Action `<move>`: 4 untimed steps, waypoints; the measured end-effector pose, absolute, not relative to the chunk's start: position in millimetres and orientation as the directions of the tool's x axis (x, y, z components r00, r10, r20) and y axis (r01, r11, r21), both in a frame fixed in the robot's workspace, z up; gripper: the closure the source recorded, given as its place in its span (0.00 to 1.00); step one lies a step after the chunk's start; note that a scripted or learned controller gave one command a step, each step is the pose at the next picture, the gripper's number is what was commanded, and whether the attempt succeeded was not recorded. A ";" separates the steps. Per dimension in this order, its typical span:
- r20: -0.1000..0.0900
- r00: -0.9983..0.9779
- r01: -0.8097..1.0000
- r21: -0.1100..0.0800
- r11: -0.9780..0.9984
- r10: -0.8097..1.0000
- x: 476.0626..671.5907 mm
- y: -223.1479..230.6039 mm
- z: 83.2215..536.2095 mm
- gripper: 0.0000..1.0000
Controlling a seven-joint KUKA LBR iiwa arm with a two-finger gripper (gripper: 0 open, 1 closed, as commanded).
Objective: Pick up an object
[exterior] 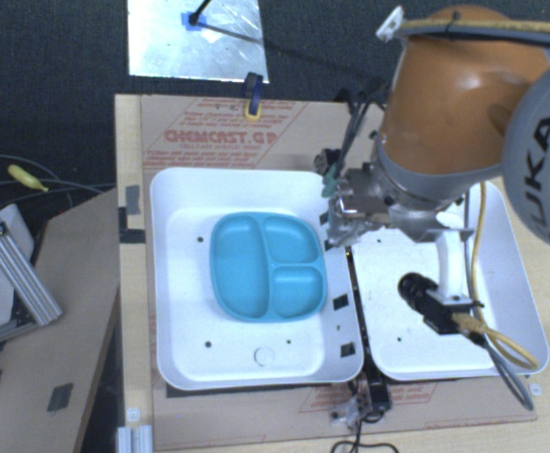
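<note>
While the blue plate point(267, 264) lies flat in the left bin point(191, 347), nothing is picked. The gripper point(342, 217) hangs near the plate's right edge, over the bins' divide; can't tell if it's spread or closed. Grasp and lift both left.

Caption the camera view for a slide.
Blue divided plate in the view's left bin; arm hangs over the edge of the right bin.

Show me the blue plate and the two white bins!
blue plate point(256, 270), camera view, on its big compartment.
left bin point(185, 347), camera view, on the bare floor near its front left corner.
right bin point(397, 352), camera view, on the bare floor near its front edge.
</note>
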State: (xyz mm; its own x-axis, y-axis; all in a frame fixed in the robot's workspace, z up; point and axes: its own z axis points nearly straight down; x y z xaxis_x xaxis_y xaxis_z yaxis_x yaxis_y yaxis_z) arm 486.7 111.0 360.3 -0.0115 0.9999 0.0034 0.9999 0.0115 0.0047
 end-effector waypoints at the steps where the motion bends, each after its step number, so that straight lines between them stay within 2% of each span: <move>1: 0.002 -0.006 1.000 0.005 0.006 1.000 486.8 130.5 395.4 1.00; 3: 0.002 -0.010 1.000 0.006 0.010 1.000 487.5 143.5 421.2 1.00; 4: -0.001 0.007 1.000 0.003 -0.007 1.000 487.1 67.5 421.3 1.00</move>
